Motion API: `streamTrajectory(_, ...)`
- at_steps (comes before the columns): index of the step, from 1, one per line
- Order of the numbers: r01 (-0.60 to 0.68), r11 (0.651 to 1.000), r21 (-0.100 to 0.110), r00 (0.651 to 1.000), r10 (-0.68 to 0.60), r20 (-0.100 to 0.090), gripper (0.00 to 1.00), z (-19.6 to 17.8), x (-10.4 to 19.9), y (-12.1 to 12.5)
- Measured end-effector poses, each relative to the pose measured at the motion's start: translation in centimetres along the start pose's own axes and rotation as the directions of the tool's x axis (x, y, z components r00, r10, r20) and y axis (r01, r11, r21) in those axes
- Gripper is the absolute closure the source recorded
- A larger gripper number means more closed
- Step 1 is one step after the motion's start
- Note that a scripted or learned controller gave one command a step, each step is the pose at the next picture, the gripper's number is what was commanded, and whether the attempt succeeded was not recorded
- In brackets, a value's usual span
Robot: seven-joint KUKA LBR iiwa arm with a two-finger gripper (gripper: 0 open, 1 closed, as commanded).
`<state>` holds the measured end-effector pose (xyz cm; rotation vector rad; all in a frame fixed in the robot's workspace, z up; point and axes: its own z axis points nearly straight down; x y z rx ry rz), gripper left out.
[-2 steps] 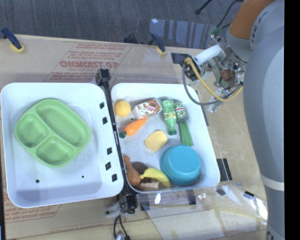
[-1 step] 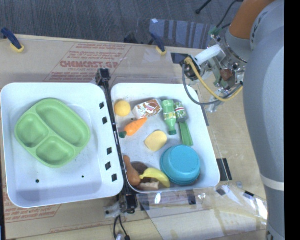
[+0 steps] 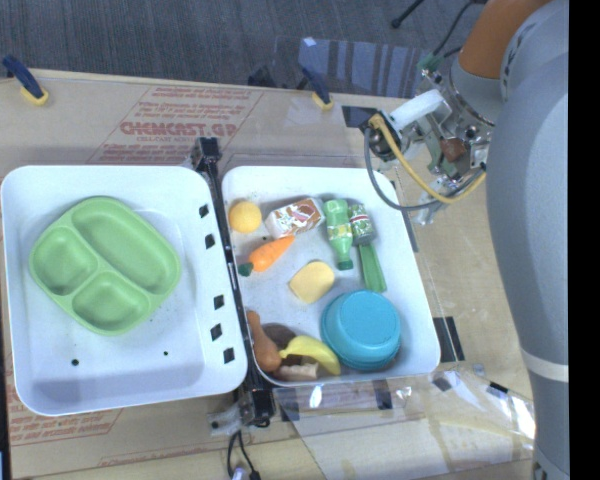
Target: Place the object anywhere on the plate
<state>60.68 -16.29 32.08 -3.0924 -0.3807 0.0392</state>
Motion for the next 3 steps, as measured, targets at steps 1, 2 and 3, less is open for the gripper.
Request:
streamTrajectory(1, 0.0, 1.0, 0.0, 1.0, 0.0, 0.0, 0.0, 0.0, 0.0, 0.0)
streamTrajectory(2, 0.0, 1.0, 0.0, 1.0, 0.0, 0.0, 0.0, 0.0, 0.0, 0.0)
streamTrajectory(3, 0.0, 1.0, 0.0, 1.0, 0.0, 0.0, 0.0, 0.0, 0.0, 0.0)
